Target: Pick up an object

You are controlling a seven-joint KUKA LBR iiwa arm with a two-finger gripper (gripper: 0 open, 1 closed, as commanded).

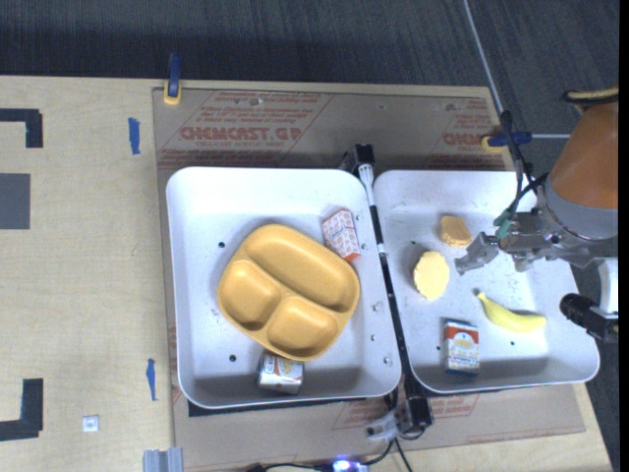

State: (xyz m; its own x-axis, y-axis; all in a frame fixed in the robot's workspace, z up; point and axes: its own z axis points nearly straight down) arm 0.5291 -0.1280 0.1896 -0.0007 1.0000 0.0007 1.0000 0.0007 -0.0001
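The right bin holds a pale yellow round piece, an orange bun-like piece, a banana and a small juice carton. My gripper hangs over this bin on the grey arm with the orange band. It sits just right of the yellow round piece, below and right of the orange piece, and above the banana. I see nothing held in it.
The left bin carries a large yellow divided tray, a red-and-white carton at the tray's upper right and a can by the front wall. A black divider runs between the bins. Cardboard lies under both.
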